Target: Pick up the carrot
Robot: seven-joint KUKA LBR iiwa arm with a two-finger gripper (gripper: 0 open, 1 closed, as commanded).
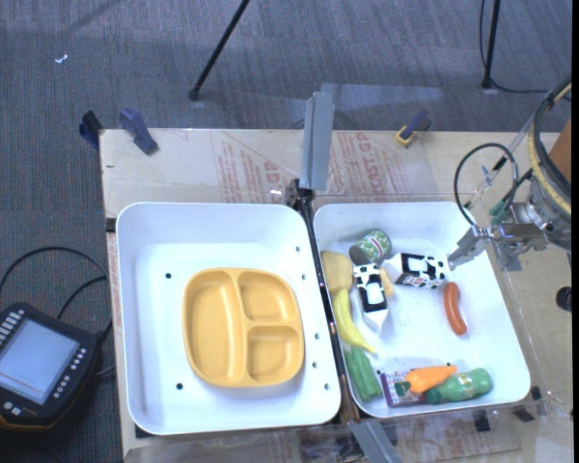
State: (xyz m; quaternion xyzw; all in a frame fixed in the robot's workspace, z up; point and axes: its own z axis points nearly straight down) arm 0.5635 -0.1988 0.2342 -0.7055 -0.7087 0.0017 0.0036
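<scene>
The carrot (430, 378) is small and orange and lies near the front edge of the right bin (507, 302). It rests partly on a purple packet (396, 390), and a green bottle (461, 386) touches its right side. My gripper (471, 246) hangs over the bin's back right part, well behind the carrot and apart from it. It is just right of a black-and-white cow-print carton (424, 270) and above a red sausage (454, 309). Nothing shows in the gripper.
The right bin also holds a green can (372, 247), a second cow-print carton (372, 289), a banana (347, 318), a yellowish fruit (335, 269) and a cucumber (362, 372). A yellow divided plate (242, 327) lies in the left bin (150, 258). A metal post (317, 143) stands behind the bins.
</scene>
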